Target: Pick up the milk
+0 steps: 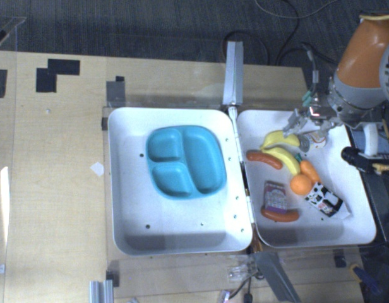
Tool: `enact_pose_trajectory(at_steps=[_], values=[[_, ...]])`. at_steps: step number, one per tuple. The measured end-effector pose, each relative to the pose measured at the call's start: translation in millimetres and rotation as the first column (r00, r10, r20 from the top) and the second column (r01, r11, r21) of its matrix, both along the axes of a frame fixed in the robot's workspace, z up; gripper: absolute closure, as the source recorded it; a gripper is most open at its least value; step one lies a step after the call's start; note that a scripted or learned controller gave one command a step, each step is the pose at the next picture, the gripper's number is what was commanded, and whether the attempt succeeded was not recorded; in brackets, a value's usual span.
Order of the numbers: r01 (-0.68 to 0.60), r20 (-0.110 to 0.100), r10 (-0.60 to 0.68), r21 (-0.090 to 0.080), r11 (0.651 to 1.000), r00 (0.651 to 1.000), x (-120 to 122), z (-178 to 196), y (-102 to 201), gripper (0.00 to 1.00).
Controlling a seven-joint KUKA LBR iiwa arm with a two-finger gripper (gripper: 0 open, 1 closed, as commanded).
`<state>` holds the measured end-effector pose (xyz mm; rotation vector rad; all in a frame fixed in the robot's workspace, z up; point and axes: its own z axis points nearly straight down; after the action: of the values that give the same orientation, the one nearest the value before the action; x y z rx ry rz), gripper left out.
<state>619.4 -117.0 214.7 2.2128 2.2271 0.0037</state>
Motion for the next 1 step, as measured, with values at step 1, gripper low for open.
enact_pose_trajectory(at_steps=[1], values=[[0.077, 0.0, -0.077, -0.002, 0.997, 0.997, -5.6, -57.0, -65.5, 0.0]])
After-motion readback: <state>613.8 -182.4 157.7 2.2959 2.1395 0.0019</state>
